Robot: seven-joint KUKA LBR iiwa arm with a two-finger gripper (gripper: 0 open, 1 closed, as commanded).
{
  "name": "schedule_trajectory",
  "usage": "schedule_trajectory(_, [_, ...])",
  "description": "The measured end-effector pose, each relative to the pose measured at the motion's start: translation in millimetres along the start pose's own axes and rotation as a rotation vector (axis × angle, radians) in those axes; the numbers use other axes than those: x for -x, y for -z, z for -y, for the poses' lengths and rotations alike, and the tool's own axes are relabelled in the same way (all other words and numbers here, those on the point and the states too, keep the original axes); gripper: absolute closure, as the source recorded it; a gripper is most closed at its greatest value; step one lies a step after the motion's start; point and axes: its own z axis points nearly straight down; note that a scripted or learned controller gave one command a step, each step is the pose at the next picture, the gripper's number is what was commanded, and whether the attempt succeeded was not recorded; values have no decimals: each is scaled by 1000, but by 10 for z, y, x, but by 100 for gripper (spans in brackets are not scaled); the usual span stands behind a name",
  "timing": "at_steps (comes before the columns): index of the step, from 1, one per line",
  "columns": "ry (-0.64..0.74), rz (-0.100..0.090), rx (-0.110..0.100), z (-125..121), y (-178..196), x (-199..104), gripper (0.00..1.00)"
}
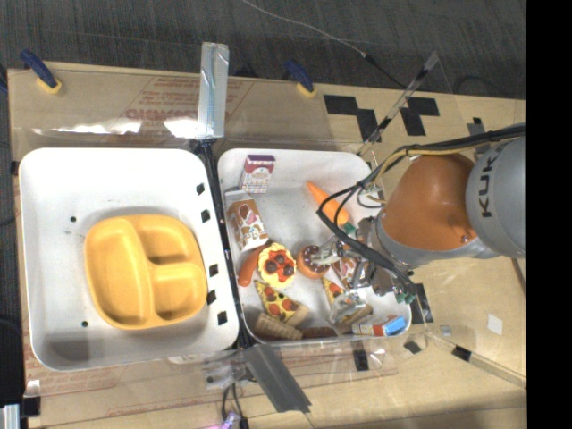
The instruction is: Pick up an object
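Observation:
The right bin (290, 161) holds a heap of toy food. Among it are a small milk carton (257, 173), an orange carrot (327, 200), a printed snack packet (247, 224), a round pizza (277, 264), a pizza slice (280, 304), a chocolate donut (314, 259) and a brown cone (279, 331). My gripper (351, 277) reaches in from the right and hangs low over the clutter at the bin's right side, just right of the donut. Cables and the wrist hide what lies under it.
The left bin (54, 186) holds a yellow divided plate (146, 268). A small tube with a red and blue end (386, 328) lies at the right bin's front right corner. A metal clamp (213, 92) stands at the back between the bins.

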Motion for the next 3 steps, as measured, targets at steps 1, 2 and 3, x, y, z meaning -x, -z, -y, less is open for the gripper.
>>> schedule_trajectory(1, [6, 8, -1, -12, 119, 37, 100])
schedule_trajectory(2, [15, 6, -3, -262, 1322, 361, 100])
schedule_trajectory(3, [14, -3, 1, -265, 1275, 340, 0])
